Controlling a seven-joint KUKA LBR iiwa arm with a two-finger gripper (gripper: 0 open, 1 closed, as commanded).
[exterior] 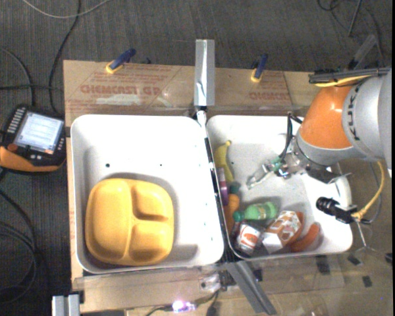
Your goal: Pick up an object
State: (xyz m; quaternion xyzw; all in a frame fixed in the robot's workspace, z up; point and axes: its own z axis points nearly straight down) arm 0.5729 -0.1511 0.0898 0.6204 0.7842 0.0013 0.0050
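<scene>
Two white bins side by side on bench. Left bin holds yellow divided tray, upside down. Right bin holds banana along left wall, green bottle lying flat, small cartons and red-orange sausage-shaped item near front edge. We see grey-orange arm reaching from right; gripper hangs low over bare bin floor above bottle, nothing between fingers, which we judge spread apart.
</scene>
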